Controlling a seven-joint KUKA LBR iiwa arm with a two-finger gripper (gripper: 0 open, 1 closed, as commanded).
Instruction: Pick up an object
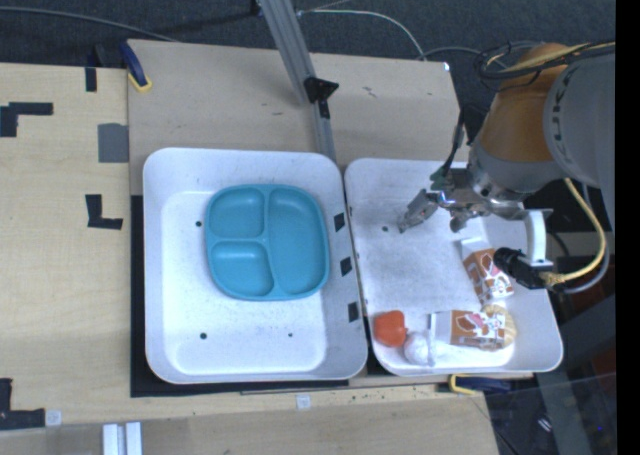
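Arm [545,123]: grey with an orange band, reaching in from 3 o'clock over the right bin.
End effector [425,211]: hanging over the upper middle of the right bin, its fingers pointing toward 8 o'clock; spread apart, with nothing between them.
Right bin [400,178]: shallow, white, its floor speckled; its contents lie along the 3 to 6 o'clock side.
Orange block [389,326]: small, at the bin's 7 o'clock corner, well apart from the end effector.
White lump [418,348]: just beside the orange block, toward 5 o'clock of it — what it is cannot be told.
Printed packet [483,328]: orange and white, lying flat at the bin's 5 o'clock corner, near the white lump.
Second packet [488,274]: same colouring, at 12 o'clock of the first, close to the bin's right wall.
Left bin [160,243]: white, touching the right bin along one side.
Blue plate [267,241]: three compartments, lying flat in the left bin's upper middle.
Worktop [60,243]: pale wood with dark tape marks — a metal pole crosses it at 12 o'clock.
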